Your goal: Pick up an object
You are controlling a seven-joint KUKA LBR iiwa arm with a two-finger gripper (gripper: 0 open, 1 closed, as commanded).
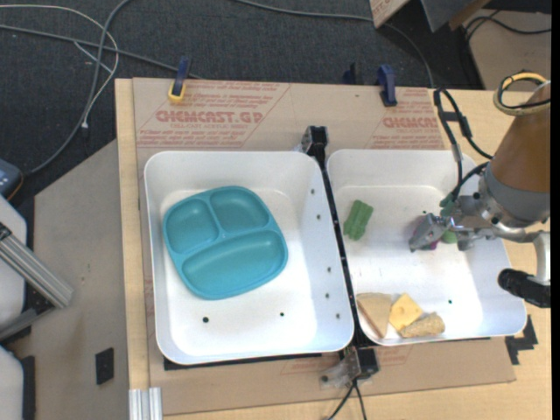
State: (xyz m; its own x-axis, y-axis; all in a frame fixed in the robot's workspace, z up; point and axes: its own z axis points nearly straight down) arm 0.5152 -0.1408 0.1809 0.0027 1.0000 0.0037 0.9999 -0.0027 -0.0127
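Two shallow white bins sat side by side on a cardboard-covered bench, their smooth plastic walls meeting along a dark central seam. The left bin carried one thing: a teal divided plate, matte, rounded at the corners, with three compartments, lying flat toward the bin's left half. The right bin carried several smaller pieces. One green block, rectangular and slightly tilted, lay near the bin's left edge, about midway down. At the bottom left corner three flat pieces clustered and touched: a pale tan wedge, a yellow wedge like toy cheese resting over it, and a rough brownish crust-like piece beside that.

The gripper hung low over the right bin's right half, the grey arm with its orange band reaching in from that side. Something small and purplish showed at the fingertips, possibly a toy object, though it was too small and shadowed to name. Whether the claw was spread or pressed together could not be told from this slant.

Two blue clamps pinned the cardboard along the bench's far edge, and one black clip sat at the top of the seam between the bins.
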